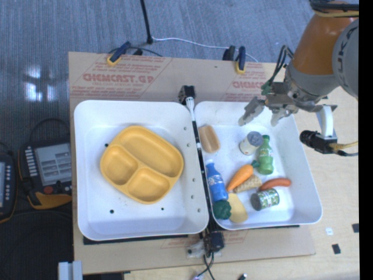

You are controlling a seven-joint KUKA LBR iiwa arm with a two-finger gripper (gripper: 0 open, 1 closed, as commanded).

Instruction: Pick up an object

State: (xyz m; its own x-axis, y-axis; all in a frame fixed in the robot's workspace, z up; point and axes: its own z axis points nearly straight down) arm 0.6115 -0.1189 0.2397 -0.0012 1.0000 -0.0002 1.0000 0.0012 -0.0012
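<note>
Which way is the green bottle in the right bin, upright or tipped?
Tipped. The green bottle lies on its side on the right bin floor, its full length showing, cap end toward the bin's far wall.

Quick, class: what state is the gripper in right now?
Gripper: open, fingers spread, holding nothing, above the right bin.

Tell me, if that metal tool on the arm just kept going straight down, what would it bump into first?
Probably bare white floor at the back of the right white plastic bin. The tool hangs open above it, behind the small grey-lidded jar, though depth is hard to judge.
</note>
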